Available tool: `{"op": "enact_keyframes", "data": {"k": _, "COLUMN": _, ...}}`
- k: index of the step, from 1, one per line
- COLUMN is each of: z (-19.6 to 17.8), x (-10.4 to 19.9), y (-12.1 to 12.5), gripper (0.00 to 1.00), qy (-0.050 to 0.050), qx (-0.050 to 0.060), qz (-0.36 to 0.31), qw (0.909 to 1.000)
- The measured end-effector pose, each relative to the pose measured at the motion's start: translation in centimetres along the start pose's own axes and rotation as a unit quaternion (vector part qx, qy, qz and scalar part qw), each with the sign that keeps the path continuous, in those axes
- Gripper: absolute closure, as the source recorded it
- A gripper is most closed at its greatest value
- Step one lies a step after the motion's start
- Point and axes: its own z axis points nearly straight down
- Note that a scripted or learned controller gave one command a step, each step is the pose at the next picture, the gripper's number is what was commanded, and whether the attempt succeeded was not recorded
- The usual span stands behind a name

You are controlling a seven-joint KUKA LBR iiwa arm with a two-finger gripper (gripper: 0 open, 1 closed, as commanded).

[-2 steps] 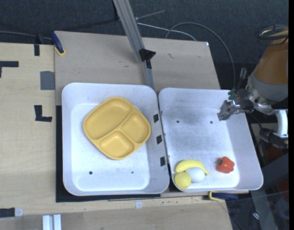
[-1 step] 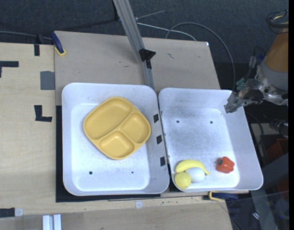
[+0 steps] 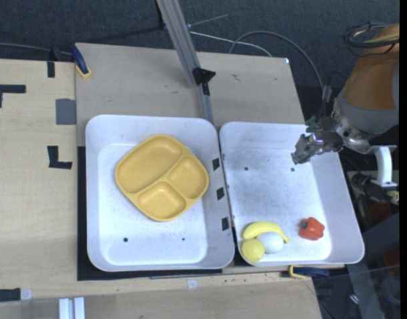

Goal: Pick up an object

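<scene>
Tool (image 3: 303, 153) dark and small, hanging over the far right part of the right bin (image 3: 276, 185), close to that bin's right wall. Spread or pressed together: cannot tell (too dark and too small against the speckled floor). Joined on the right to the arm (image 3: 369, 92), grey with an orange band, reaching in past the bin's right rim.

Nearer in the same bin, well apart from the tool, four small things along the near wall. Pepper (image 3: 311, 228), red, alone toward the near right corner. Left of it a tight cluster: banana (image 3: 264, 229) curved over the top, lemon (image 3: 252, 249) at the near left corner, white ball (image 3: 273, 243) tucked under the banana's arc and touching both, as far as can be seen. Between pepper and cluster, a bare gap of bin floor.

Left of all this, across the shared middle rims, the left bin (image 3: 103, 178). In its middle a yellow tray (image 3: 162, 177) with three compartments, lying flat and turned at a slant to the walls, touching none of them.

Under both bins, the wooden surface (image 3: 137, 78). On its far side a grey pole (image 3: 183, 38), slanting down to the far rim where the bins meet. Thin cables (image 3: 256, 38) looping beyond it. Near the far left corner a blue clamp (image 3: 80, 62); further left, black tape marks (image 3: 10, 93).
</scene>
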Motion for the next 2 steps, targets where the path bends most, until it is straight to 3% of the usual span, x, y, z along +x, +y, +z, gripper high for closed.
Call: {"op": "enact_keyframes", "data": {"k": 2, "z": -0.9, "x": 10.7, "y": -1.2, "gripper": 1.00, "qy": 0.001, "qx": 0.000, "qz": -0.002, "qw": 1.0000}}
